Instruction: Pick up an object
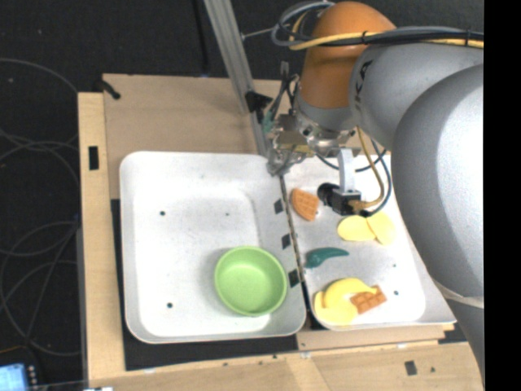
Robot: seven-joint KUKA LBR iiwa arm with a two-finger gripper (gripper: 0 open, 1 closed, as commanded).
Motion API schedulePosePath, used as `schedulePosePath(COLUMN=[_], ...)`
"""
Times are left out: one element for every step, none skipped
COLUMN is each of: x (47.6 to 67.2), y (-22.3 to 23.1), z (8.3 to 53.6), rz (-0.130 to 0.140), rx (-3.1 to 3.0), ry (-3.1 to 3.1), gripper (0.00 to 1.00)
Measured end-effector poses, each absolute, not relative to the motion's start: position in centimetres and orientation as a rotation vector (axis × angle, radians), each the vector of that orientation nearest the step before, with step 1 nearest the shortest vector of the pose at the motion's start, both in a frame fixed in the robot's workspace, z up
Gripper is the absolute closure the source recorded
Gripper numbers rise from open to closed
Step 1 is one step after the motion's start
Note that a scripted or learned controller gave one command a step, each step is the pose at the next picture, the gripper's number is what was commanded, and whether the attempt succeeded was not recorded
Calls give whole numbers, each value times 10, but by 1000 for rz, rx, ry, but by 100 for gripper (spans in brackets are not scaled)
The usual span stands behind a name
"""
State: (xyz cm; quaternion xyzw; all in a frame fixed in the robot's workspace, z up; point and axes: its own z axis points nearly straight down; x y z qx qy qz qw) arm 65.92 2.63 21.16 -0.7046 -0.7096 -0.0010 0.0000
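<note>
Tool point(281, 163) at frame centre above orange piece point(305, 204) in right bin point(407, 300), poised for a pick; tool state unclear.

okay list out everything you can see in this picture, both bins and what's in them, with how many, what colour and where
bins: two, white, side by side on the bench
bowl: one, green, left bin, near corner by the divider
orange piece: one, orange, right bin, far end
pale yellow pieces: two, touching, right bin, middle
teal piece: one, teal, right bin, beside the divider
yellow piece: one, right bin, near end
small waffled piece: one, orange, lying on the yellow piece
arm: one, grey and orange, entering from the right
hand: one, above the right bin's far end
</note>
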Motion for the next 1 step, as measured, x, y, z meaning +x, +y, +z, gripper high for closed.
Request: schedulePosePath(x=[665], y=[77], z=[231], rz=[-2], rx=[-2216], ry=[-2226], gripper=[100])
